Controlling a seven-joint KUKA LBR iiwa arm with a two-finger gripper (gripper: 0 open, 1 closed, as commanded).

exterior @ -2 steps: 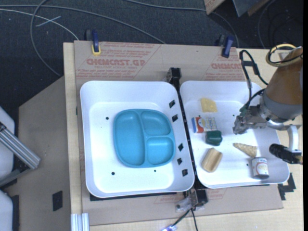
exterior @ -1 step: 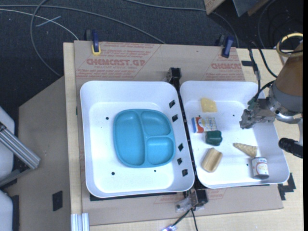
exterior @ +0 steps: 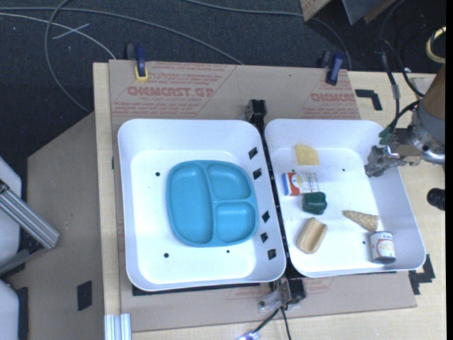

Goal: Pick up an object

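Bright, even overhead light makes the white bins (exterior: 134, 190) glare slightly; shadows soft, focus mildly grainy.

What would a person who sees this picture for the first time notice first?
First comes the blue divided plate, alone in the left bin. Next come the small things scattered in the right bin: a yellow piece, a dark green object and a small can. The gripper hangs at that bin's right rim.

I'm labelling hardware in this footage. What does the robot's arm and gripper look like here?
At the view's right edge, the arm is a rounded grey and silver metal body with black cables looping above it. The gripper is a small, dull grey metal piece.
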